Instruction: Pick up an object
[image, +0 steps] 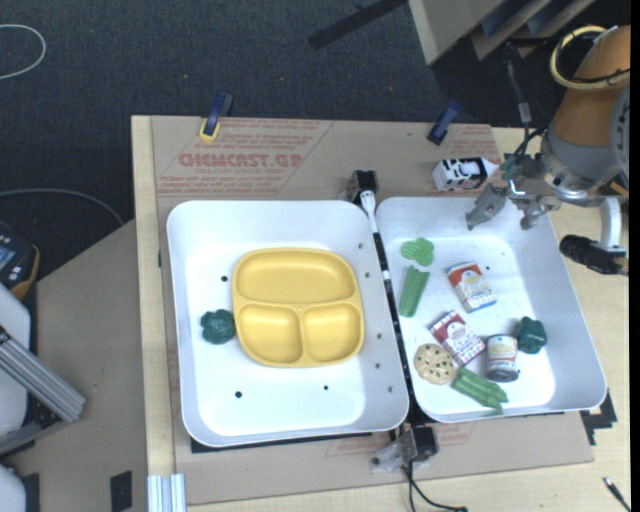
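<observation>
My gripper (505, 213) hangs open over the far edge of the right bin (560, 300), with nothing between its two spread fingers. Below it in that bin lie a green leafy vegetable (417, 251) above a green cucumber-like piece (412, 291), a small red and white carton (471, 286), a second red carton (457, 337), a round cookie (434, 363), a small can (501, 356), a dark green broccoli piece (531, 335) and a green bean pod (478, 389). All of these sit nearer the camera than the gripper.
The left bin (190, 300) holds a yellow divided plate (297, 305) and a dark green broccoli floret (217, 326) at its left. A black and white toy (464, 173) lies on the bench behind the right bin. Clamps (213, 118) stand along the far board edge.
</observation>
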